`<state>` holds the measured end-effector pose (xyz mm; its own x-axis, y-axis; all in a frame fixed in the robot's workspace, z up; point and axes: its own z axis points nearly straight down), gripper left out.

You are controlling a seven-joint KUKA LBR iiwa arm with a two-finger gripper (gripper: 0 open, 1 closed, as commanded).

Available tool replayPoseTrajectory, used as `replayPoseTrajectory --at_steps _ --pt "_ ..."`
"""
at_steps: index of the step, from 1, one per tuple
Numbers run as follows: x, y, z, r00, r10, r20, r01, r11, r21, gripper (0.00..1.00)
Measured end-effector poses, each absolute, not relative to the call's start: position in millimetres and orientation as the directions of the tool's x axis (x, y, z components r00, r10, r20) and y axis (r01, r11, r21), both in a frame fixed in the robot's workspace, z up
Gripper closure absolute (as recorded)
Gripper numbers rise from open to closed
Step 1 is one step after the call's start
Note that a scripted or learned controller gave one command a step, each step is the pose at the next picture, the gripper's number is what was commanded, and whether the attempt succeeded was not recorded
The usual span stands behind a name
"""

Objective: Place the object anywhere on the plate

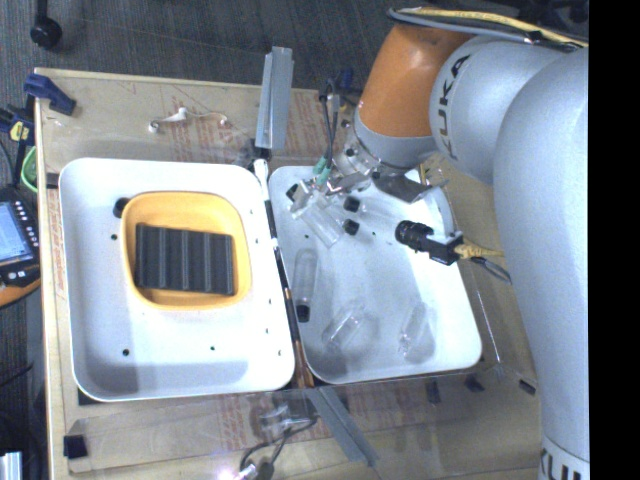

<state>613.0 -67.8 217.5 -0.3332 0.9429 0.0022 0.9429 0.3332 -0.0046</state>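
Your gripper (pixel 318 196) is hanging low over the right bin (pixel 462 340), toward that bin's eleven o'clock corner, and its clear fingers are blending so far into the white floor that you cannot tell whether it is released or clenched, nor whether anything is sitting between them.

Working outward, the wrist is tilting down toward seven o'clock from the orange band (pixel 405 78), and the grey arm (pixel 540 218) is crossing in from three o'clock, covering the bin's right rim.

Below the gripper, several clear plastic pieces are lying on the bin floor: one tube-like piece (pixel 304 268) at six o'clock of the gripper, two more (pixel 345 328) and (pixel 414 330) toward five o'clock. Which of these is your object, you cannot say yet.

The plate (pixel 186 208), yellow with a dark ribbed insert (pixel 186 258), is sitting in the left bin (pixel 90 358), at nine o'clock of the gripper, and no clear piece is resting on it. Judging from that, you are looking at the pick stage; the carry and the placing are both left.
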Motion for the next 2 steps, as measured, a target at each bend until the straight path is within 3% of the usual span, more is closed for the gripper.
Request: replayPoseTrajectory --at_steps 1,2 --pt "635.4 -18.1 191.7 -0.516 0.856 0.001 0.856 0.516 -0.003 1.0" --pt "635.4 -18.3 191.8 -0.516 0.857 0.001 0.857 0.516 -0.003 0.0"
